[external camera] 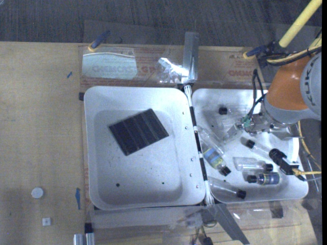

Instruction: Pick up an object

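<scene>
My gripper (244, 126) hangs low in the upper middle of the right bin (301, 190), reaching in from the right under the orange-banded wrist. Below it lie several clear plastic tubes and small bottles with black caps: a capped tube (250, 144) just under the gripper, a clear bottle with a blue and yellow label (214, 157), a clear tube (250, 163) and a small bluish bottle (263, 178). A small black-capped vial (222, 110) sits to the gripper's left. Nothing shows between the fingers.
The left bin (97, 137) holds a flat black ribbed pad (138, 131), turned at an angle. Another capped tube (228, 189) lies at the right bin's front edge. Crumpled clear plastic (171, 69) rests behind the bins.
</scene>
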Controlling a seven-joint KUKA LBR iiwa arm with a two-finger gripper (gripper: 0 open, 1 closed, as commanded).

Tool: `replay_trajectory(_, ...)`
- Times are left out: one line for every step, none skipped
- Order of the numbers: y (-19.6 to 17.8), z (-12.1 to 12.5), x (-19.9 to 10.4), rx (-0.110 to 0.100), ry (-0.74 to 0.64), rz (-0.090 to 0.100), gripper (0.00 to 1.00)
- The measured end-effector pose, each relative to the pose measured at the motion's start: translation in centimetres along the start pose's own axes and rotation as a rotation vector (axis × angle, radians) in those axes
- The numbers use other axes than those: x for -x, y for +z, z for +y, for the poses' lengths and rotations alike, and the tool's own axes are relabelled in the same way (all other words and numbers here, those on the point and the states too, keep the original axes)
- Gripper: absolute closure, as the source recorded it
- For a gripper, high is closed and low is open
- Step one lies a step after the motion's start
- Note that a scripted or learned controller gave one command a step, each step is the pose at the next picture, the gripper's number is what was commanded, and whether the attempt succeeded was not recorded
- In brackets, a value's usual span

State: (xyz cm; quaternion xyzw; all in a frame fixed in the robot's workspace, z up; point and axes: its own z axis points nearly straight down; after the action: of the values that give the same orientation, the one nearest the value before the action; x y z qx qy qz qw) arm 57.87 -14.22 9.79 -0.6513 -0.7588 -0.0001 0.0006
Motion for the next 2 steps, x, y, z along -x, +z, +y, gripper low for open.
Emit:
replay_trajectory(-2.1, -1.1, 6.8, 0.003, 0.059, 0.004, 0.00)
replay_trajectory(1.1, 0.8, 3.5, 0.003, 0.039, -0.003, 0.00)
